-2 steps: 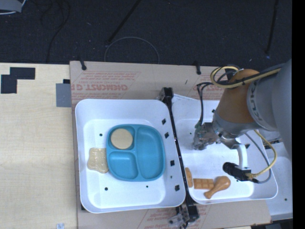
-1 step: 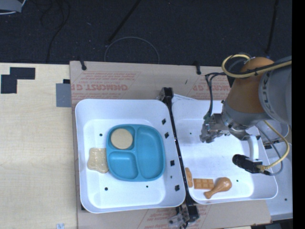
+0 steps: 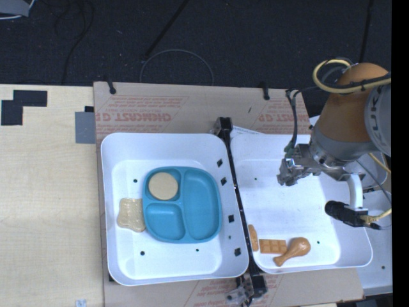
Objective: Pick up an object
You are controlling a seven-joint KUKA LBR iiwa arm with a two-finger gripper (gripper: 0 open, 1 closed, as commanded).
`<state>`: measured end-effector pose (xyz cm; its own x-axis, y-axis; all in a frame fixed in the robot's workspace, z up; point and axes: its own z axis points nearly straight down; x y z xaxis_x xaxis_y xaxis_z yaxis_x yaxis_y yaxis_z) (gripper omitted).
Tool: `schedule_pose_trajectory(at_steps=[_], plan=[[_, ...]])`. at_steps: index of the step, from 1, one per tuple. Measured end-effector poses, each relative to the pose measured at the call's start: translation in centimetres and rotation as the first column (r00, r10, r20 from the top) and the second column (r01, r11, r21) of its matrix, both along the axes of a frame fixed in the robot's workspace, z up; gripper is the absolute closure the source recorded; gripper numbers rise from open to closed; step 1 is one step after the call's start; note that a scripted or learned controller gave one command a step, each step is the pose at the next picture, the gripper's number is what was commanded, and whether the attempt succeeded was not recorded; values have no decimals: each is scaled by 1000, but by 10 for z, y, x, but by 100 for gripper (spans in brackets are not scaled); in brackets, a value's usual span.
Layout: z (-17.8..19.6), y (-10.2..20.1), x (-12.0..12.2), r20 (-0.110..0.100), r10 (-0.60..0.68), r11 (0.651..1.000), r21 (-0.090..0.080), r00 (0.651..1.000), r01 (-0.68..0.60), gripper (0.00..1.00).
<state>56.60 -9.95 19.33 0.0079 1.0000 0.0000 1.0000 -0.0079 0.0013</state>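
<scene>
Metal gripper (image 3: 289,171), its opening impossible to judge and with nothing seen in it, hangs above the right bin (image 3: 307,171), well apart from the drumstick (image 3: 292,249) by the near wall, so picking remains undone.

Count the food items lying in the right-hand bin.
3. A tan drumstick lies at the right bin's near edge, a waffle-like bar lies just to its left, and a small orange piece rests against the divider. Anything under the arm would be hidden.
</scene>
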Motion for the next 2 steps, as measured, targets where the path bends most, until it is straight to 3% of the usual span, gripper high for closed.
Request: schedule_pose_trajectory(at_steps=[1,2], plan=[[36,-1,1,0,8,1000,0,1000,-8,100],[26,57,-4,-6,12,1000,3,1000,-12,100]])
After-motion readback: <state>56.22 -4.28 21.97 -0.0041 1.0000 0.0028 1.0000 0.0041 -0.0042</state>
